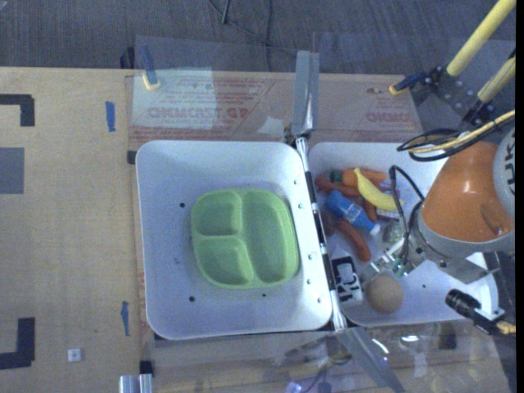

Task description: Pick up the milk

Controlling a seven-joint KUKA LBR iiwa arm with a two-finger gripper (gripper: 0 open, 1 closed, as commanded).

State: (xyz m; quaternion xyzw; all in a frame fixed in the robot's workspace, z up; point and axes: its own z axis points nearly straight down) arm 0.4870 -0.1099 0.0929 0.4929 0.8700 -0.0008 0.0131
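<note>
Bins (pixel 164 219) number two, one green tray (pixel 244 237), one milk carton (pixel 346 277); end effector (pixel 399 259) grip state unreadable.

Arm (pixel 471 199) reaches in from right; pincer (pixel 399 260) pointed downward

Dark grey carpet floor (pixel 368 15) (cables trailing) lies beyond the light wooden bench (pixel 65 219).
</note>
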